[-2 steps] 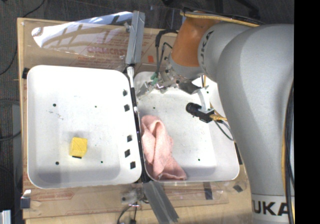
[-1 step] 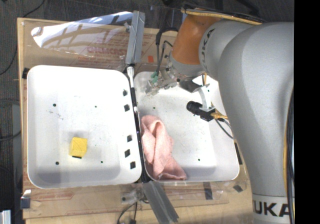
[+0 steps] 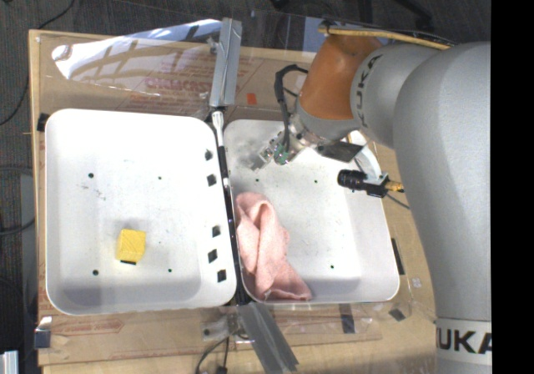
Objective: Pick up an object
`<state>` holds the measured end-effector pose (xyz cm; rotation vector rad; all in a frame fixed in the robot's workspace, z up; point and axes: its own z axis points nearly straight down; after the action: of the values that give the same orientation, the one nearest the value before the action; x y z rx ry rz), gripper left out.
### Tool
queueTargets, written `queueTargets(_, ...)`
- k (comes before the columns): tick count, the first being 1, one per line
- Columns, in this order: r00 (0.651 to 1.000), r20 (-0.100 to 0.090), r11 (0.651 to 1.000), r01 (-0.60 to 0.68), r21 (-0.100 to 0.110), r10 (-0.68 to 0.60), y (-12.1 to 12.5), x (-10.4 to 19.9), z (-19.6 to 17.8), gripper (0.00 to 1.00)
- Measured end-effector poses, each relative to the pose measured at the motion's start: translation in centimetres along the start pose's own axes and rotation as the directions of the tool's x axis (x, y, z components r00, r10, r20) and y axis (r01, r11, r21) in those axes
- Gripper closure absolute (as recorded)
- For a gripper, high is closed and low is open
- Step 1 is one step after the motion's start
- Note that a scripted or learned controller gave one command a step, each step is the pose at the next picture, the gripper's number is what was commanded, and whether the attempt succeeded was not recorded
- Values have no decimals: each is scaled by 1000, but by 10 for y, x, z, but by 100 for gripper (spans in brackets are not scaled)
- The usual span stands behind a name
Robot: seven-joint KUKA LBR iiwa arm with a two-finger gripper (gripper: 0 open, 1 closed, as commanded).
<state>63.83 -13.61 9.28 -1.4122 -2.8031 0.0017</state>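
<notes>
Two candidate objects. Pink cloth (image 3: pixel 265 251) lies crumpled in the right bin (image 3: pixel 367 280), pressed against that bin's left wall, lower centre of the frame, running from mid-bin down to the near edge. Small yellow block (image 3: pixel 131 245) sits in the left bin (image 3: pixel 75 155), lower left of frame, alone on the white floor and well apart from the walls. Gripper (image 3: pixel 279 152) is low over the upper left part of the right bin, near the far wall and close to the divider between bins; nothing is visible between its tips. Whether the fingers are apart or together I cannot tell: the tool end is small, dark and partly blurred against the bin floor. Cloth lies below it in the frame, apart from it, not touching. Arm (image 3: pixel 434 164) enters from the right of the frame, orange band just above the wrist, its bulk covering the right bin's far right corner. Judgement: the step in hand is the approach, no grasp yet made. The cloth is the nearer target; the next move calls for travel toward the lower part of the frame along the left wall, then a descent onto a raised fold. Risk: the cloth hugs the wall, so a finger may strike the rim. Worktop (image 3: pixel 125 55) beyond the bins carries a clear sheet.
</notes>
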Motion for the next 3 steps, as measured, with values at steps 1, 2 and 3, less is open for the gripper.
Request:
queueTargets(1,1000,2,1000,6,-2,-6,5,-26,0,100)
queueTargets(2,975,1,975,223,0,-223,3,-26,0,100)
queueTargets(3,990,-1,990,143,1,-143,-15,-39,0,100)
